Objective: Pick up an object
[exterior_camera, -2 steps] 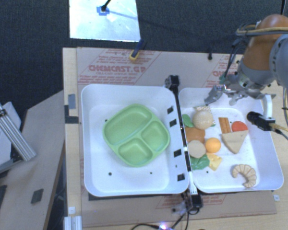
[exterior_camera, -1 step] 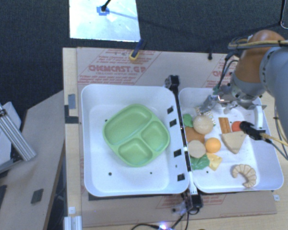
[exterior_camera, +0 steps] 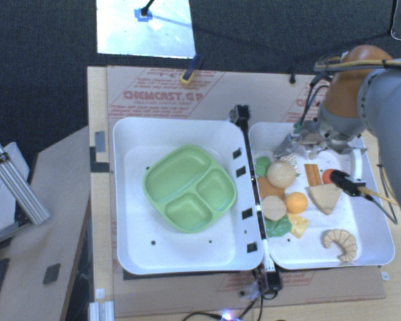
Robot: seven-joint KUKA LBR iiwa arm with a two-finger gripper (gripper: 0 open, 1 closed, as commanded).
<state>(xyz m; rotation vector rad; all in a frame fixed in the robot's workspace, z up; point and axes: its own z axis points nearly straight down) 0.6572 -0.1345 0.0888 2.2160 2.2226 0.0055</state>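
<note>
The right bin [exterior_camera: 374, 246] holds several toy foods. Among them are a round beige bun [exterior_camera: 281, 174], an orange ball [exterior_camera: 296, 202], a tan wedge [exterior_camera: 324, 198], a croissant [exterior_camera: 341, 243], an orange cracker stick [exterior_camera: 313, 174] and a green leafy piece [exterior_camera: 277, 227]. My gripper [exterior_camera: 286, 150] reaches in from the right and hangs low over the bin's far left part, just above and behind the bun. Nothing shows between its tips.
A light green divided plate [exterior_camera: 189, 187] lies in the left bin [exterior_camera: 134, 246]. A black-clipped divider [exterior_camera: 248, 179] separates the two bins. A small red piece [exterior_camera: 328, 175] and a yellow piece [exterior_camera: 299, 226] also lie among the foods.
</note>
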